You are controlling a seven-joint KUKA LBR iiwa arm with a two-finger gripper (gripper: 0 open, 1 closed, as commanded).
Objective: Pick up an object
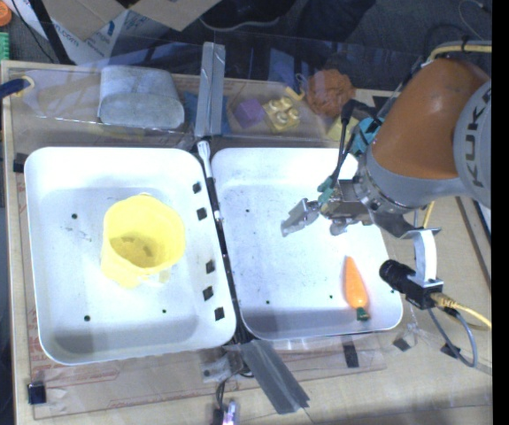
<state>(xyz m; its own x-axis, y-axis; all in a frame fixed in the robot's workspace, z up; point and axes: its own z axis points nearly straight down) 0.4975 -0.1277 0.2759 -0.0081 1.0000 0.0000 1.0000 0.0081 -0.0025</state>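
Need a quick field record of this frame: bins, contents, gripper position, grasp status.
left bin: holds a yellow cup, roughly centred
right bin: holds an orange carrot near its lower right corner
gripper: over the right bin's middle, up and left of the carrot, apart from it
arm: enters from the right, orange band visible
grasp: nothing seen between the jaws
behind bins: grey lump, purple block, yellow toy, brown object

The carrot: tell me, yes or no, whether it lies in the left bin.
No. The carrot lies in the right bin, near its lower right corner; the left bin holds a yellow cup.
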